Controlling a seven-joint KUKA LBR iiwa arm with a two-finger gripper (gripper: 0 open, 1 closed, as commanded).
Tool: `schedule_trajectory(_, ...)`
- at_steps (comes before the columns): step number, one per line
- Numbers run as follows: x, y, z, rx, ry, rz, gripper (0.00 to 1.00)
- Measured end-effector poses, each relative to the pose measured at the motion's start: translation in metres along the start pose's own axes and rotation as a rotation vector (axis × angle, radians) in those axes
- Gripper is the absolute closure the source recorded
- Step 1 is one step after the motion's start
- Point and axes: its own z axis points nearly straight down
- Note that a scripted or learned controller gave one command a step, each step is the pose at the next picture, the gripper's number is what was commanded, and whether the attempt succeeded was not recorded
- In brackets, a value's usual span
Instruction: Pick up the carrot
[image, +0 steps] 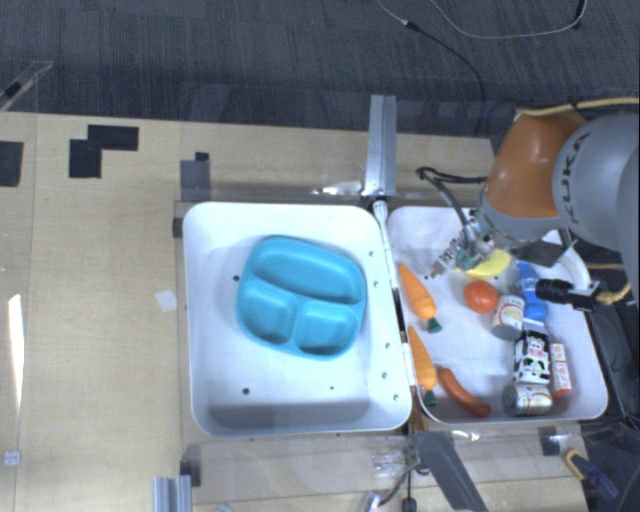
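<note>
The wooden bench (90, 330) spreads out pale and wide on the far side of the bins from the arm, dark floor (250, 50) beyond its back edge with a black cable (480, 25) looping across it. Two white bins sit side by side: the left bin (215, 400), away from the arm, carries a blue divided tray (300, 295), and the right bin (595, 395) is where the arm is working. The grey arm (600, 175) with its orange band (525, 165) leans in over the back of that bin, and the gripper (462, 252) is down low at the back, right beside a yellow item (492, 266) that lies just to its front-right; whether the fingers are spread or closed, I cannot tell from here, and nothing can be made out between them. Now the carrot (417, 292): it lies a little forward and to the left of the gripper, near the bin's left wall, green end pointing toward the front, apart from the tool. A second carrot (423, 362) lies further forward along that same wall. In front of the gripper sits a red tomato (481, 296), a reddish sausage (464, 392) further forward still, and a cluster of small bottles and cans (532, 360) toward the front right.
</note>
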Motion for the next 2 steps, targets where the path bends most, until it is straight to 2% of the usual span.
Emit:
schedule_trajectory(1,0.095,-0.023,-0.085,0.011,0.012,0.103,1.0)
schedule_trajectory(2,0.153,-0.055,-0.085,0.018,0.012,0.507,1.0)
